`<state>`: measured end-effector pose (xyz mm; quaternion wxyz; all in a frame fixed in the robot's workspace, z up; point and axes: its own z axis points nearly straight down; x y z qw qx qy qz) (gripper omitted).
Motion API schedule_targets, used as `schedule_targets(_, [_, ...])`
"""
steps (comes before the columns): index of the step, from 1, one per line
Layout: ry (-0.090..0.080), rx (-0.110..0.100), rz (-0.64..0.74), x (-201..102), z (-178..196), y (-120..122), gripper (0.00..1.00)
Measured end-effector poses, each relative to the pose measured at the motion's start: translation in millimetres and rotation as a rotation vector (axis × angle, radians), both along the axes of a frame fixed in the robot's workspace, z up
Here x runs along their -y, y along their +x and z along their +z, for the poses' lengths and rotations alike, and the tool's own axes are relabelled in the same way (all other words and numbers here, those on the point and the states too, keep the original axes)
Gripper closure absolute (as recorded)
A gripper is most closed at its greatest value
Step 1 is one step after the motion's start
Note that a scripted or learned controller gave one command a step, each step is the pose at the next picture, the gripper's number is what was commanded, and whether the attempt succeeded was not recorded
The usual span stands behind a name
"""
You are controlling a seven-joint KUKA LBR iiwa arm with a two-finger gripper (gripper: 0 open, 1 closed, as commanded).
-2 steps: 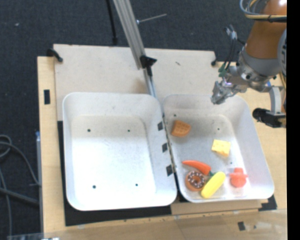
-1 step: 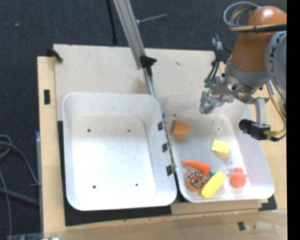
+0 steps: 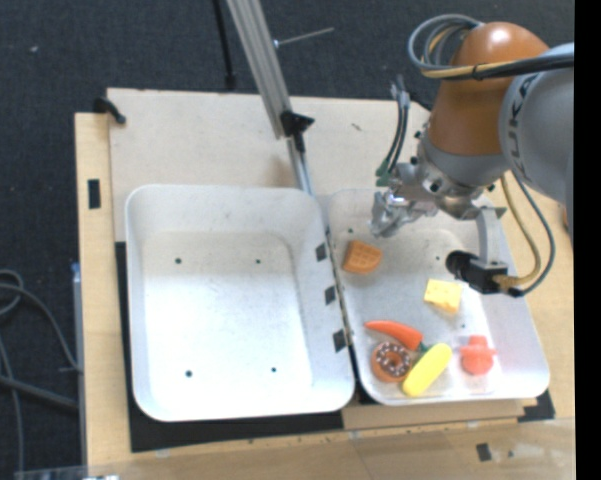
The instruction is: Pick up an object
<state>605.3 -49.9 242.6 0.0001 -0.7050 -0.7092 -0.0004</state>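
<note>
Start at the left of the frame: the left bin (image 3: 230, 308) holds nothing you need, so keep your attention on the right bin (image 3: 525, 353). Just right of the divider, in that bin's upper left part, lies an orange waffle-like piece (image 3: 361, 258), the nearest candidate. The gripper (image 3: 388, 216) hangs just above and slightly right of it, fingers pointing down; whether they are spread or closed you cannot tell from this angle, and nothing shows between them.

If you go for the waffle piece, shift a little toward the lower left so it sits squarely under the fingers, and make sure they are spread before descending. Watch the divider wall beside it; a finger landing on the rim would spoil the try.

Further right and lower, a red carrot-like toy (image 3: 393, 332) lies touching a round brown doughnut-like piece (image 3: 388, 360), with a yellow corn-like toy (image 3: 427, 368) just beside them. These crowd each other and would be harder to take cleanly. A yellow cheese-like wedge (image 3: 442, 296) sits apart mid-bin, and a small red piece (image 3: 477, 356) lies toward the lower right.
</note>
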Motion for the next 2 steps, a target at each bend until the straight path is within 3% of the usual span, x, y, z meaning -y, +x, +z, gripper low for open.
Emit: schedule_targets(2, [0.002,0.0,0.002,-81.7,7.8,-46.4,1.0])
